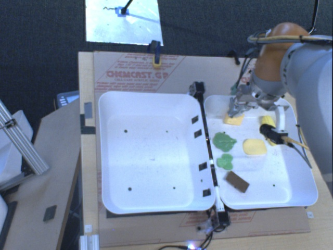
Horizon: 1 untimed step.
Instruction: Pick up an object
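My gripper [235, 110] is low in the far left corner of the right bin [299, 191], directly over a flat yellow piece [235, 121] that pokes out from under it. Nearer the front lie a larger green leaf-shaped piece [223, 140] and a smaller green piece [225, 162], close to the bin's left wall. A pale yellow oval object [254, 147] rests to the right of them. A brown block [237, 182] lies tilted near the front of the bin.
The left bin [151, 155] sits beside the right one, with black clips along the shared wall [204, 139]. Both stand on a cardboard sheet [135, 72]. The arm [296, 61] comes in over the right bin's far right side.
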Motion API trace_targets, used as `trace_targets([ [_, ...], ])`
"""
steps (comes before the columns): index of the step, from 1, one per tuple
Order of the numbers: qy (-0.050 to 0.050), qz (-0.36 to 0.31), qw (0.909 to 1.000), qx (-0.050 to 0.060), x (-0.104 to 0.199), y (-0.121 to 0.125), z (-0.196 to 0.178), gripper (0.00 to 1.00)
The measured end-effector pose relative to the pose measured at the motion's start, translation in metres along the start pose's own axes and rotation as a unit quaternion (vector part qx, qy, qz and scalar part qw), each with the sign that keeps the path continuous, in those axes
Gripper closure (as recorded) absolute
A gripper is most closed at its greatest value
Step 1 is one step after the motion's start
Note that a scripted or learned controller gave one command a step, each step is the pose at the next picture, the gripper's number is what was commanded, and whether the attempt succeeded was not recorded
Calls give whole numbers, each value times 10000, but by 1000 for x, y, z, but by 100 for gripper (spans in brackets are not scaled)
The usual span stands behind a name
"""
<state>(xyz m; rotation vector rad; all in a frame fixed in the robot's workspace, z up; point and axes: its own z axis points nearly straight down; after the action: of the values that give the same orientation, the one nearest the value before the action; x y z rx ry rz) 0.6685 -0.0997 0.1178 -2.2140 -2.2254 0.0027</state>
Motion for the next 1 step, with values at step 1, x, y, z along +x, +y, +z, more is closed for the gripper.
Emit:
trace_targets([
  [1,-21,27,10000,-69,-35,1,-89,100],
])
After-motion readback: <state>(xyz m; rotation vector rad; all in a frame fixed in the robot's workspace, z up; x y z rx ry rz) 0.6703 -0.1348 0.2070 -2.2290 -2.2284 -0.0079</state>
